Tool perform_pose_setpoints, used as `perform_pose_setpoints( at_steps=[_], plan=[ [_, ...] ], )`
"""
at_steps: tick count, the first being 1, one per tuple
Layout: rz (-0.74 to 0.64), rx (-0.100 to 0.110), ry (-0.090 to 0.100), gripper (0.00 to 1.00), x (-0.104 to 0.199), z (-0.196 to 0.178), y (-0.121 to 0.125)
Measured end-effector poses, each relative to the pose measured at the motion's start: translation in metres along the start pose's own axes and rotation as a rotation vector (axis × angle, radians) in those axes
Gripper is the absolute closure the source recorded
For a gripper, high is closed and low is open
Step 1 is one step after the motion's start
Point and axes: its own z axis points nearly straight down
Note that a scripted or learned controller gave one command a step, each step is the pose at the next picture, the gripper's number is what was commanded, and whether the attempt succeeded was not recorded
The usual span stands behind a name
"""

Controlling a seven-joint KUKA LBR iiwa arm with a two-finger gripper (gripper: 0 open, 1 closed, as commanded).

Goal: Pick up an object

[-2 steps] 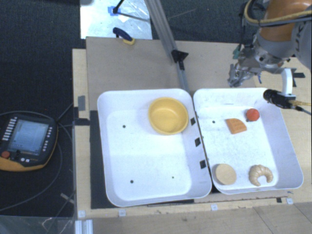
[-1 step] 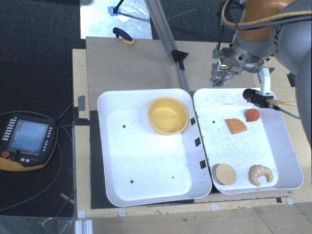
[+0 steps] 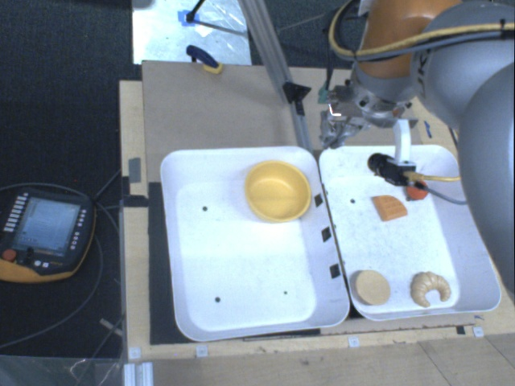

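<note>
Hanging over the far edge of the right white bin (image 3: 483, 292), the hand (image 3: 336, 131) is blurred, so its opening cannot be told. An orange wedge-shaped piece (image 3: 390, 207), a round tan biscuit (image 3: 372, 287) and a pale croissant (image 3: 430, 288) are seen there; a yellow bowl (image 3: 278, 190) is seen in the left bin (image 3: 185, 296).

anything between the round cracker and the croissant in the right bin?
No. In the camera view the stretch between the round cracker and the croissant is bare white floor of the right bin.
</note>
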Motion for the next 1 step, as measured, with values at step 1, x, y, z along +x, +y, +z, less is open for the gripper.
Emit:
perform_pose_setpoints(
  at_steps=[1],
  plan=[
    [-0.001, -0.002, 0.0, 1.0, 0.0512, -0.0081, -0.0021]
  ],
)
